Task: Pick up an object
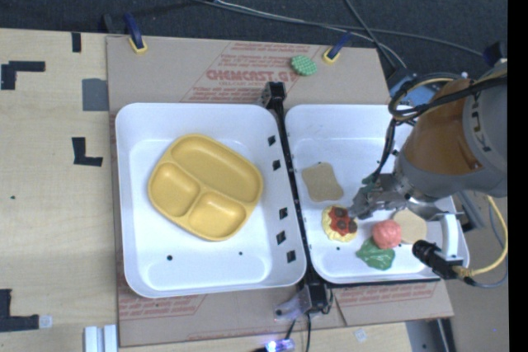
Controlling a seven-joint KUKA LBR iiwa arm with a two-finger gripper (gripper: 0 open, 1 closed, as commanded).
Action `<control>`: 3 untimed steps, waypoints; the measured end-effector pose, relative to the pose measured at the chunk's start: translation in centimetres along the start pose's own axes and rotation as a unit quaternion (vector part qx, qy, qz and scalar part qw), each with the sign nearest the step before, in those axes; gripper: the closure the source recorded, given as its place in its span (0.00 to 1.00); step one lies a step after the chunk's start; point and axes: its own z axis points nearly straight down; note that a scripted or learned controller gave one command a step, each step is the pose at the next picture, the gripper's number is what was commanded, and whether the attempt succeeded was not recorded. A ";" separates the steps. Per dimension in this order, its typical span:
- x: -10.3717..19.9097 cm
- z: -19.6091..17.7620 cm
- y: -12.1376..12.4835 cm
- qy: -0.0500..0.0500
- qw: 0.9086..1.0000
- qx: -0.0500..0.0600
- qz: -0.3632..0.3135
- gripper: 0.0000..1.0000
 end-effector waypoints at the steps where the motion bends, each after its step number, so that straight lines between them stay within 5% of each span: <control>1: 1.0 -4.7 0.0 -0.001 1.000 -0.003 0.000 1.00; 2: 1.0 -9.1 0.1 -0.001 1.000 -0.003 0.000 1.00; 3: 7.2 -9.1 0.8 0.000 1.000 -0.001 -0.003 1.00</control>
